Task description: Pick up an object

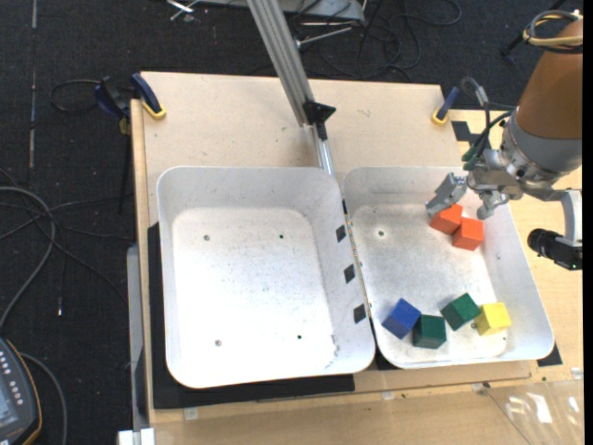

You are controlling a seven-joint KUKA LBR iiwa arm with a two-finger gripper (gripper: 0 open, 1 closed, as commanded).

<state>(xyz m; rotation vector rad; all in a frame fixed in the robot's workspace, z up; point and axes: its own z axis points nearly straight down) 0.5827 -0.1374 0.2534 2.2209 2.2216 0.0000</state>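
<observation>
Plywood bench (241, 128) on dark carpet (65, 44) strewn with cables (37, 202).

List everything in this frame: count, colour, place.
orange blocks: 2, orange, touching, upper right of right bin
blue block: 1, blue, near edge of right bin
green blocks: 2, dark green, near edge, right of blue
yellow block: 1, yellow, near right corner
bins: 2, white, side by side on bench
clamps: 2, blue with yellow tips, far bench corners
metal pole: 1, silver, behind bins
arm: 1, grey and orange, from right
claw: 1, open, above orange blocks
</observation>
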